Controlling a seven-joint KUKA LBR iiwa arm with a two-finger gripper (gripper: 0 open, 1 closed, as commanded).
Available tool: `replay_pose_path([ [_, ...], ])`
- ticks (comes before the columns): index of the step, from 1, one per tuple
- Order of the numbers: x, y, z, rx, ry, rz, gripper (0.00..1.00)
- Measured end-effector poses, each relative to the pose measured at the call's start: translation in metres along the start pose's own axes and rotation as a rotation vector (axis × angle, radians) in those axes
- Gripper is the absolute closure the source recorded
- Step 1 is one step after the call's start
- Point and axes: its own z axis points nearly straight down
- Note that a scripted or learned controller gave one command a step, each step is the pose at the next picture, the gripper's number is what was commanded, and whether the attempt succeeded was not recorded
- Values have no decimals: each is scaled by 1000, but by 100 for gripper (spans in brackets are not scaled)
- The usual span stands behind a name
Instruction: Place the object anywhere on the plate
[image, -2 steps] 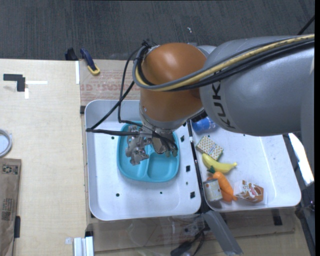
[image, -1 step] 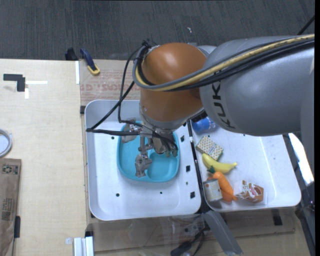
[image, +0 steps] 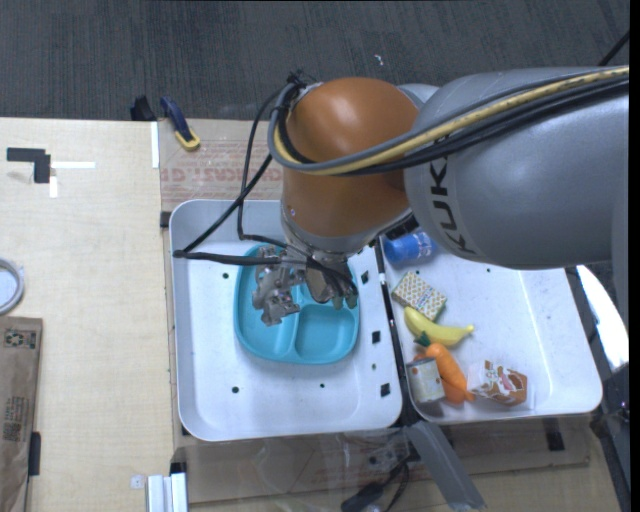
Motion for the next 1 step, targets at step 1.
replay_pose_path([
  [1, 36, -126, -50, 3, 5, 39, 100],
])
